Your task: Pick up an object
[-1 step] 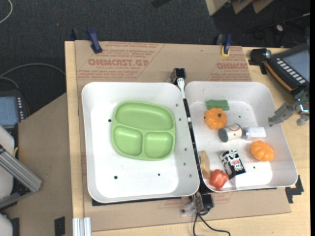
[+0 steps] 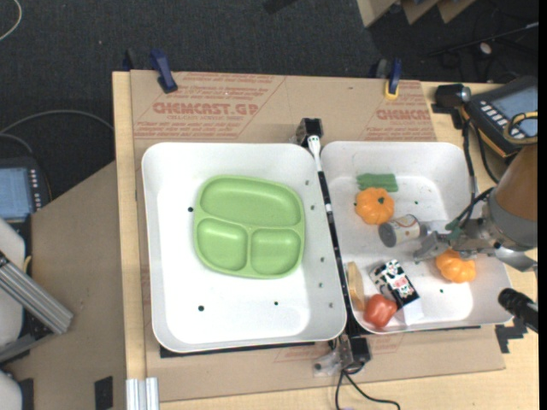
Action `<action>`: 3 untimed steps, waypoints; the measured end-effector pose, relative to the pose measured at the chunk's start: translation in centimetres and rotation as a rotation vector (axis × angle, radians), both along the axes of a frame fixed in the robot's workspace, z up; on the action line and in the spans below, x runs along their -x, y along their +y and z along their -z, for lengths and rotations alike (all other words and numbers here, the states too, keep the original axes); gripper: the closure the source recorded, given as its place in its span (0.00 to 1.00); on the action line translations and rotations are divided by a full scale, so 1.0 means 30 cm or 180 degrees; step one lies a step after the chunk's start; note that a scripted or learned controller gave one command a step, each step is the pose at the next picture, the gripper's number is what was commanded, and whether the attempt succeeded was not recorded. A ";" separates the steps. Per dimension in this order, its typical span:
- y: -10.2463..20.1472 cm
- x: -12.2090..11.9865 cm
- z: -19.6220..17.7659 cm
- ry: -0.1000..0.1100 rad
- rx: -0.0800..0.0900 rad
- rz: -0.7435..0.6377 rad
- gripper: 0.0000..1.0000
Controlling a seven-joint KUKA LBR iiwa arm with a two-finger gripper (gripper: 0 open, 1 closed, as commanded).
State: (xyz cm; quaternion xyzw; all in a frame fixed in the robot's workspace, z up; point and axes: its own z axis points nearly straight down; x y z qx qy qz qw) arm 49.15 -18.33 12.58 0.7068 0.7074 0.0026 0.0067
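The right bin [image 2: 444, 165] holds several small objects. A green block [image 2: 377, 180] lies near its back, with an orange pumpkin-like toy [image 2: 374, 205] just in front of it. A small grey cylinder [image 2: 398, 230] lies mid-bin. My gripper [image 2: 426, 244] hangs low right beside that cylinder, on its right, with a second orange toy [image 2: 455, 266] close to its lower right. A black-and-white patterned item [image 2: 396, 281] and a red ball-like toy [image 2: 380, 311] sit near the front edge. Nothing is visibly held.
The left bin [image 2: 167, 229] holds a green divided plate [image 2: 249, 225]. A pale wooden piece [image 2: 353, 285] lies along the right bin's left wall. The arm's grey and orange body [image 2: 517, 203] overhangs the right bin's right edge.
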 end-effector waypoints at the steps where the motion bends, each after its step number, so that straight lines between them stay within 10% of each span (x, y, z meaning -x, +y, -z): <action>1: 0.088 -0.349 0.141 0.0023 -0.0018 -0.0020 0.00; 2: 0.372 -0.265 -0.218 0.0015 -0.0025 -0.0025 0.00; 3: 0.522 -0.203 -0.196 0.0053 -0.0028 -0.0014 0.00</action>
